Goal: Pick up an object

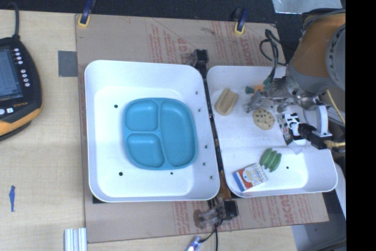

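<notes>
My gripper hangs low over the upper middle of the right bin, at the end of the grey arm with the orange band. A round speckled cookie lies just below it, and a small teal piece lies just above it. To its left, apart from it, rests a tan bread-like piece. Nearer the bin's front lie a green ridged object and a small red, white and blue carton. I see nothing between the fingers.
The left bin holds a blue divided plate. A small black-and-white spotted thing sits right of the cookie, under the wrist. A handheld controller lies at the bench's left edge.
</notes>
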